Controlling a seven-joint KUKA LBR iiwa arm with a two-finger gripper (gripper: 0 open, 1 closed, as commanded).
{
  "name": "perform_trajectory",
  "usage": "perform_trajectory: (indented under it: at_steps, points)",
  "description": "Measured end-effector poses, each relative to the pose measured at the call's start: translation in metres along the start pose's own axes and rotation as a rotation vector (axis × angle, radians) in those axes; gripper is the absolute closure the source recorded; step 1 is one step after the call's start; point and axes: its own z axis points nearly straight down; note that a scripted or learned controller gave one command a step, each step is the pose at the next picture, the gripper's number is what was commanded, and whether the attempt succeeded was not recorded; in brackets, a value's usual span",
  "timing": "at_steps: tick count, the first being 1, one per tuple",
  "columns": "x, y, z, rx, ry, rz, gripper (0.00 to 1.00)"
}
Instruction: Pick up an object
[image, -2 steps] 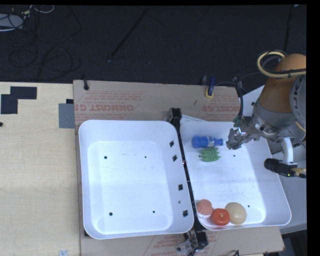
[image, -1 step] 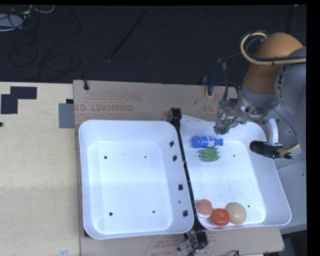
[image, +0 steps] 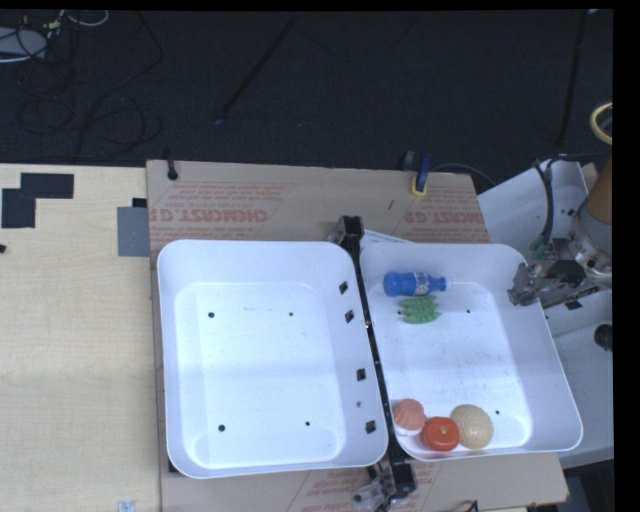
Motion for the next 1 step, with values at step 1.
perform_trajectory:
  at_steps: [1]
  points:
    - [0.0031, 0.0666, -0.0077, -0.008, 0.004, -0.014, 1.00]
